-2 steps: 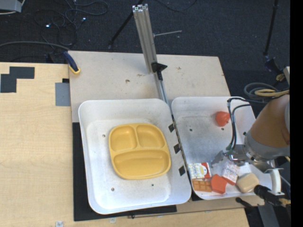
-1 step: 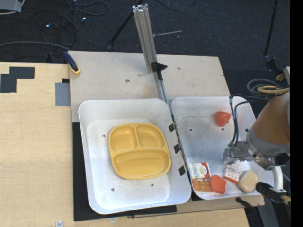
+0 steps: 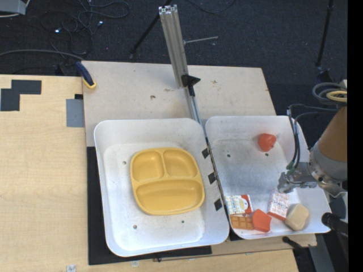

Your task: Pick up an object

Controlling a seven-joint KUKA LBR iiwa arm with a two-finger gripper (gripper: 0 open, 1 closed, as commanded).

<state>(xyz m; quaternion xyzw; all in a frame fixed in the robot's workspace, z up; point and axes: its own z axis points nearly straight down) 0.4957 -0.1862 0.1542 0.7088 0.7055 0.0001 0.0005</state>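
- Sitting side by side on the bench (image 3: 238, 86): two shallow white bins, touching at the middle.
- Lying in the left bin (image 3: 110, 220): a yellow plate (image 3: 167, 180) with three parts, nothing sitting in them.
- Holding several small things, the right bin (image 3: 244, 129): a red ball-like thing (image 3: 266, 141) near the back, well apart from the others.
- Crowding the near edge of the right bin: a small picture box (image 3: 238, 203), a waffle-looking square (image 3: 241, 222) just under it, an orange block (image 3: 261, 221) touching the waffle, a red-and-white packet (image 3: 278, 206), and a tan lump (image 3: 297, 217) just beside the packet.
- Reaching in from the right: the grey arm (image 3: 334, 152) with its orange band.
- Hanging low over the right side of the right bin, just above the packet: the gripper (image 3: 289, 183).
- Looking too small and dark to tell if the claw is wide or narrow; not showing anything clearly between the fingers.
- Standing behind the bins, leaning up from where they meet: a tall metal post (image 3: 174, 44).
- Resting at the far left corner of the bench: a small blue and yellow tool (image 3: 86, 75).
- Trailing over the dark floor behind: black cables (image 3: 85, 10).
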